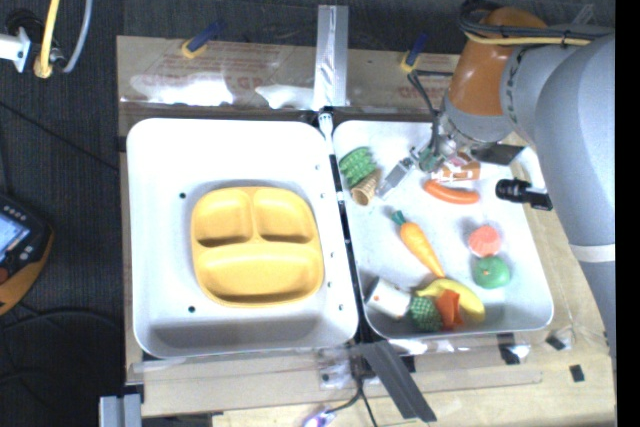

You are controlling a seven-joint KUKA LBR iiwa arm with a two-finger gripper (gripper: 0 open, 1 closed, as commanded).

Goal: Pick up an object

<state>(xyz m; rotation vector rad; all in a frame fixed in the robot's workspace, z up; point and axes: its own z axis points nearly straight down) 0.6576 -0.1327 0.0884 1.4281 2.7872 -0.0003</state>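
Pincer (437, 158) low in the right bin (540, 315), near its far edge, wrist above it with the orange band. Fingers too small and dark to read; cannot tell whether they stand wide or narrow, and nothing is seen between them.

Toys in right bin: red sausage (452, 194) just beside the pincer, on its near side; a small white and orange piece (458, 173) touching or nearly touching the tool. Green cone piece (358, 172) against the bin's left wall. Carrot (420, 248) mid-bin, lying slantwise. Pink round fruit (484, 239) and green apple (491, 272) toward the right wall. Heap at near edge: yellow banana (462, 296), a green bit, a white block (388, 299).

Left bin (150, 215) carries a yellow divided tray (257, 244), centred.

Step judged: descent or reach for a grasp at the far-edge cluster; no lift yet evident. Likely target the sausage or the white and orange piece, uncertain which.

Next move calls for: jaws straddling one item only, closing across its narrow side, then a straight lift clear of the bin wall
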